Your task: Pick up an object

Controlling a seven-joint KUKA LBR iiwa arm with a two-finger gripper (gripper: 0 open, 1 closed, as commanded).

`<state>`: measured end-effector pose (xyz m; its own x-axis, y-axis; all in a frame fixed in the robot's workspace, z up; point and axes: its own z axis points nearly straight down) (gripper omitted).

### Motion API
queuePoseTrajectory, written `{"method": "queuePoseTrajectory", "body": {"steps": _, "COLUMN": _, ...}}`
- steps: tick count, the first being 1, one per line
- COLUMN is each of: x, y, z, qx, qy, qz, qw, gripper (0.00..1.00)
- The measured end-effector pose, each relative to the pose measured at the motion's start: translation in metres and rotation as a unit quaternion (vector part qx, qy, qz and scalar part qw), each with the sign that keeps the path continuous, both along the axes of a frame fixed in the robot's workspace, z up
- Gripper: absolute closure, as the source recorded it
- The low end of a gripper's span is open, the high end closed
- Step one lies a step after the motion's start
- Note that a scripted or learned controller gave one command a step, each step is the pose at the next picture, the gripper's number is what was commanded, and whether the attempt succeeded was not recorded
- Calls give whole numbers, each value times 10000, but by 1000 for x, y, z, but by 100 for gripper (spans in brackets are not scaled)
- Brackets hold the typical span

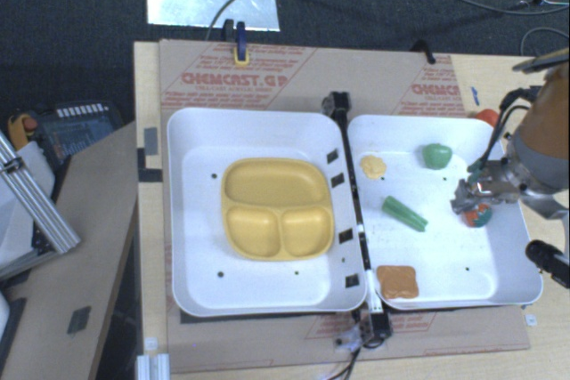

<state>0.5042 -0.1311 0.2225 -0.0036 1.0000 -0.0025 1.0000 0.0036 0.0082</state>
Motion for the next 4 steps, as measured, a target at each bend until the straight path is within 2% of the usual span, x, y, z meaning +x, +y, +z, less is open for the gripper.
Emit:
{"method": "queuePoseTrajectory", "body": {"steps": 1, "x": 0, "y": -4, "z": 44, "qx": 2, "qy": 5, "qz": 2, "qw": 10000, "gripper": 100}}
{"method": "queuePoseTrajectory", "body": {"steps": 2, "x": 13, "y": 44, "z": 29, "qx": 20, "qy": 34, "qz": 25, "qw": 10000, "gripper": 100}}
{"method": "queuePoseTrajectory", "body": {"steps": 3, "x": 20, "y": 99, "z": 34, "qx": 19, "qy": 30, "qz": 33, "qw": 10000, "gripper": 100}}
{"method": "queuePoseTrajectory", "body": {"steps": 4, "x": 42, "y": 154, "z": 23, "qx": 21, "qy": 29, "qz": 34, "qw": 10000, "gripper": 100}}
